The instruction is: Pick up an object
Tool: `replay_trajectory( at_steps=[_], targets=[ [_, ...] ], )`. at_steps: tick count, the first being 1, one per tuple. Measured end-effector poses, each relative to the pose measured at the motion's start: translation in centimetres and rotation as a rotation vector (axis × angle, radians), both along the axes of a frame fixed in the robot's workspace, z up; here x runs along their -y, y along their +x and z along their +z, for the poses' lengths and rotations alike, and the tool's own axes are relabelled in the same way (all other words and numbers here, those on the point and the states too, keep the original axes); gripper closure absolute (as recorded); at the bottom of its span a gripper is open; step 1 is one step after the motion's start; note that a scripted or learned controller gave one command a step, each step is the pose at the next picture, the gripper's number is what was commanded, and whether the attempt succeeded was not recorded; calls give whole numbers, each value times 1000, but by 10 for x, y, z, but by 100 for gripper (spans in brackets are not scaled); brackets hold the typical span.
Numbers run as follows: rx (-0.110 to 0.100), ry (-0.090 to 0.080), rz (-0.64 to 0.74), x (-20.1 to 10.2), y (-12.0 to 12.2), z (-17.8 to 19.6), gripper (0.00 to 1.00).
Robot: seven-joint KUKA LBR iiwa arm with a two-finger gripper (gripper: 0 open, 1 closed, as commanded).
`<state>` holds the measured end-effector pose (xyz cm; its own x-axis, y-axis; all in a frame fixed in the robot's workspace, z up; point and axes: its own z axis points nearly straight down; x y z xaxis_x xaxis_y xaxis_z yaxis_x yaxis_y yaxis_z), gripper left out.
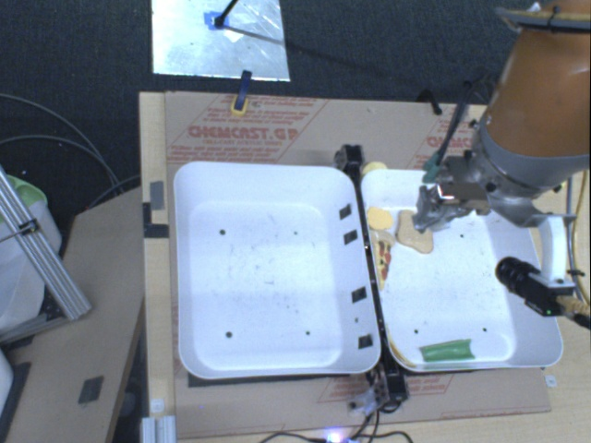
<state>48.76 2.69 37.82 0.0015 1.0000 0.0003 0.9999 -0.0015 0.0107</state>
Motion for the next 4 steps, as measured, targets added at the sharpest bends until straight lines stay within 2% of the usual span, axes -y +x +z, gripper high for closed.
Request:
replay_trajectory(
  at_steps=[1, 2, 3, 4],
  targets=[
    [-6, 3, 14, -88, -1, 18, 100],
    [-13, -1, 1, -76, -1, -37, 100],
    [6, 1, -2, -22, 0, 75, 100],
    [-16, -3, 1, -19, 69, -56, 100]
  ],
)
